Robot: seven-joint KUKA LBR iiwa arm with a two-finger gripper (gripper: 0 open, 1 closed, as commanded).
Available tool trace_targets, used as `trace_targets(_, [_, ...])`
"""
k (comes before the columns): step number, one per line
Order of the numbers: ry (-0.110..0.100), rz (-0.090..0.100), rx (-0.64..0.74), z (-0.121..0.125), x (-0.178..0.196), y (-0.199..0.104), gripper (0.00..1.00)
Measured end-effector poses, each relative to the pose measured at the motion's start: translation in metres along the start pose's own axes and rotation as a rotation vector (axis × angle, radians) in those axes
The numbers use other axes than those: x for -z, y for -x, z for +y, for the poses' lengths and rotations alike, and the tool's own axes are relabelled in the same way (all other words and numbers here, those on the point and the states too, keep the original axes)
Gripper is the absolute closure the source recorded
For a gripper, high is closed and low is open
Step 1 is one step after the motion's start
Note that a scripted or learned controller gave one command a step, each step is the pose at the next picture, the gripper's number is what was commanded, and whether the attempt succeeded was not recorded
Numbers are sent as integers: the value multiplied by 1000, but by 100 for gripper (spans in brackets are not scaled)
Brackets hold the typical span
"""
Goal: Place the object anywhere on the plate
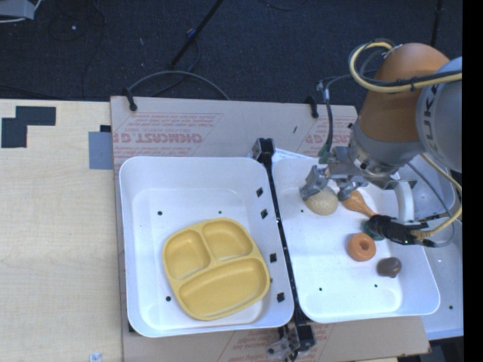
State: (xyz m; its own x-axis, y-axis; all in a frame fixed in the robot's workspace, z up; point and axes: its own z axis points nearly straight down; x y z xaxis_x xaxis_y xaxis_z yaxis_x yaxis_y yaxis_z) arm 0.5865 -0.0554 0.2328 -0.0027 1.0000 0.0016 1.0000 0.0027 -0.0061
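Over the right bin (pixel 423 292), jaws (pixel 326 189) perhaps pinching a beige object (pixel 323 203), I cannot tell; plate (pixel 216 268) bare, placing undone.

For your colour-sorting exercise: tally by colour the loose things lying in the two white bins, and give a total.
Yellow: 1, the divided plate
Beige: 1, the round lump by the gripper
Orange: 2, the ring and the carrot-like piece
Brown: 1, the small lump
Total: 5

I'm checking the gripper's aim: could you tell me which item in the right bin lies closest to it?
The pale beige lump, right under the gripper; the orange ring and brown lump lie farther off.
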Motion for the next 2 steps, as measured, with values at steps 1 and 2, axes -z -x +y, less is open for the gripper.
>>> trace_targets(1, [0,0,1,-13,-9,-50,100])
trace_targets(2, [-1,0,1,-31,-20,-99,100])
